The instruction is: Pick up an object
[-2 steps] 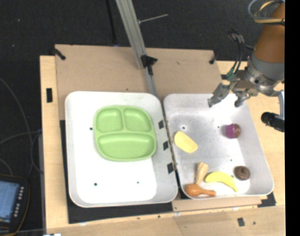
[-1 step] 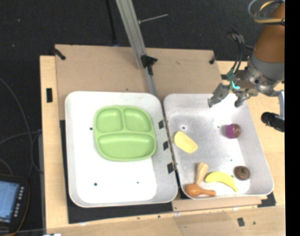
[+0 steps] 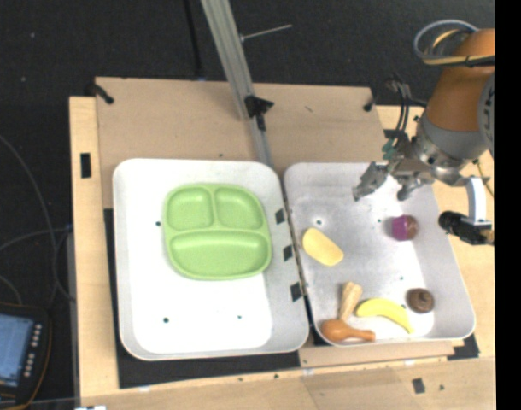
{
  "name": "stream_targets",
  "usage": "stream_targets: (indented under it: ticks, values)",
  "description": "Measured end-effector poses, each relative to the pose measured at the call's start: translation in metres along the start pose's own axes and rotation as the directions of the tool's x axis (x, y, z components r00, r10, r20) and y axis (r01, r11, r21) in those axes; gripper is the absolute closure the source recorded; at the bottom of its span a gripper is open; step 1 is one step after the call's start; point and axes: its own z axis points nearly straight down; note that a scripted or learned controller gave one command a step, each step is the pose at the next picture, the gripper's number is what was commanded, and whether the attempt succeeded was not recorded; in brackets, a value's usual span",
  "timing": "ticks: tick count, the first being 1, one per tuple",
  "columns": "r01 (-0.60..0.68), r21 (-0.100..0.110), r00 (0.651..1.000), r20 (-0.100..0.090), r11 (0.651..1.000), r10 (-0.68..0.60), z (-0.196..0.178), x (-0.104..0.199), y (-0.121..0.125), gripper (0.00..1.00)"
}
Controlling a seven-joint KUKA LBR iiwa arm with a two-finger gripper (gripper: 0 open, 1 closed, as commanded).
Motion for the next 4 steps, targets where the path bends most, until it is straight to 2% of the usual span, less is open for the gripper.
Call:
stream_targets:
  ticks: [2, 3, 4]
  values:
    - [-0.003, 0.0, 1.0, 0.0, 1.0, 0.003, 0.109, -0.008, 0.006, 0.0]
    - [-0.006, -0.008, 1.0, 0.001, 1.0, 0.006, 0.094, -0.009, 0.008, 1.0]
    - [-0.007, -0.01, 1.0, 0.0, 1.0, 0.007, 0.049, -0.01, 0.005, 1.0]
